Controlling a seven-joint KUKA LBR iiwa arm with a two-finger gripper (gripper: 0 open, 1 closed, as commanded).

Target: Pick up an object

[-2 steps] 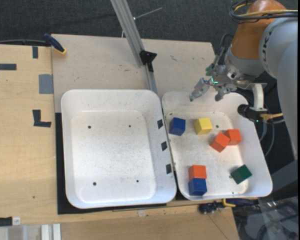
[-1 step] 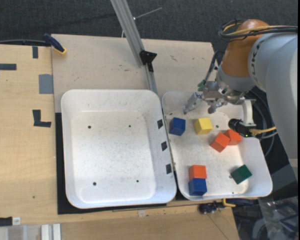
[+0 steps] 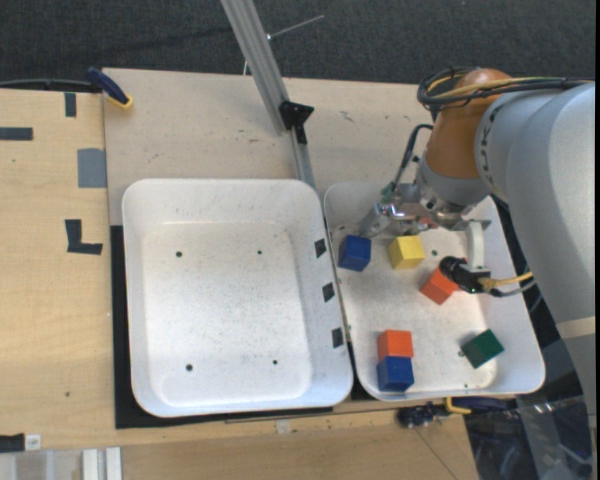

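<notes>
So all 6 blocks sit loose in the right bin (image 3: 520, 368), which explains the arm parked over its far end. The gripper (image 3: 405, 211) hangs just above the yellow block (image 3: 406, 252), probably lining up; holding nothing I can see.

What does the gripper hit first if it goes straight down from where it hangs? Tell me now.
Most likely the bare floor of the right bin, just above the yellow cube. The gripper hangs near that cube's upper edge, so it might clip it; depth is unclear from this slanted view.
</notes>
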